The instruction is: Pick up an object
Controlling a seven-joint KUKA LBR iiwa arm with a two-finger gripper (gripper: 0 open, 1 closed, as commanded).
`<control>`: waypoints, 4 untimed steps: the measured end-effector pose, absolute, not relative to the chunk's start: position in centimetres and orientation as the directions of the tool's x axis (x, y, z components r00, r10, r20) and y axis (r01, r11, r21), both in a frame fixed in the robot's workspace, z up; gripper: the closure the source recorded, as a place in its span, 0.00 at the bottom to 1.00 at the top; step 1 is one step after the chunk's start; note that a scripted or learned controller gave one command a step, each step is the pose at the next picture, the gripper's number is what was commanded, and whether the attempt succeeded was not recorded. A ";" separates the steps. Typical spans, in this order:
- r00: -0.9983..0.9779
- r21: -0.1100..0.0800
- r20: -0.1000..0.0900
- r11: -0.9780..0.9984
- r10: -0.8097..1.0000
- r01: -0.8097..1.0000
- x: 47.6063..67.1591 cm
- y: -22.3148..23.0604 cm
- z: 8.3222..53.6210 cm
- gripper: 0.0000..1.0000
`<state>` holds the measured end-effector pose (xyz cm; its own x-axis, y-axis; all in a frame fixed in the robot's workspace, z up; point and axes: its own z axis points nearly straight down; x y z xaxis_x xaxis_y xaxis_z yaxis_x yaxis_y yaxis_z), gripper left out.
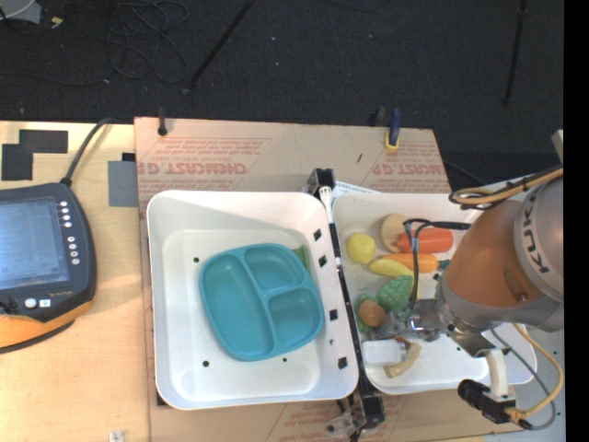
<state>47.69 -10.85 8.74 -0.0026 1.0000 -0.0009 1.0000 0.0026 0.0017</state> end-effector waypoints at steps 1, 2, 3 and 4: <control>0.001 0.002 0.004 -0.001 1.000 1.000 47.9 -11.1 10.0 1.00; 0.003 -0.003 0.004 -0.003 1.000 1.000 47.7 -11.1 9.8 0.00; 0.004 -0.007 0.007 -0.004 1.000 1.000 47.7 -11.1 10.7 1.00; 0.007 -0.007 0.007 -0.007 1.000 1.000 47.7 -11.1 10.6 0.00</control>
<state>47.67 -11.09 10.64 0.0071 1.0000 0.0068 0.9999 -0.0070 -0.0073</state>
